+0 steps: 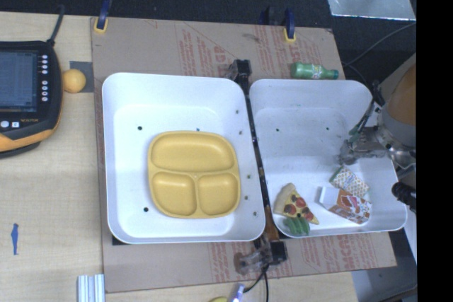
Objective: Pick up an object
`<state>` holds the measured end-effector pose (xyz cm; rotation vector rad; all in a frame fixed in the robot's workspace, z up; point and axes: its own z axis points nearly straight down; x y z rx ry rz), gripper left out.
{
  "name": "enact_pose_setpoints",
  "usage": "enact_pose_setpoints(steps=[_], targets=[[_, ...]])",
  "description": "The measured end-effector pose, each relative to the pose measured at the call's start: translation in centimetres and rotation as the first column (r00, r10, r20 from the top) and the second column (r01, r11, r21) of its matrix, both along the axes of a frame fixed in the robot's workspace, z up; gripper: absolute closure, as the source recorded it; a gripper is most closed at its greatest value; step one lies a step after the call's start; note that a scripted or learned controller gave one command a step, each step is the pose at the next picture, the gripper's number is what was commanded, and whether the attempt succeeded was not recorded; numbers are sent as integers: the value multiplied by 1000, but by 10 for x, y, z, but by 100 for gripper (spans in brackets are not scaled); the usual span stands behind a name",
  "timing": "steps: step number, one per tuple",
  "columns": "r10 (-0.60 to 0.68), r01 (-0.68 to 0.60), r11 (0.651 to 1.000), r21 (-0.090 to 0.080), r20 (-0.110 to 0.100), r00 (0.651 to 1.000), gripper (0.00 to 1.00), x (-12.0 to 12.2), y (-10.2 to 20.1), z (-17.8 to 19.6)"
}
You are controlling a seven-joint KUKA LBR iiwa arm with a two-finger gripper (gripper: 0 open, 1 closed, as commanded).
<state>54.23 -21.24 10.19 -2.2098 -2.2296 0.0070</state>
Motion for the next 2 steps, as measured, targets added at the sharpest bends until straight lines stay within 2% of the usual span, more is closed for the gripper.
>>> enact_pose_setpoints(steps=[1,2], targets=[[-4,4,1000,2,6,1000,100,41,40,115],[-3,3,1000,1,1,1000,100,14,68,85]])
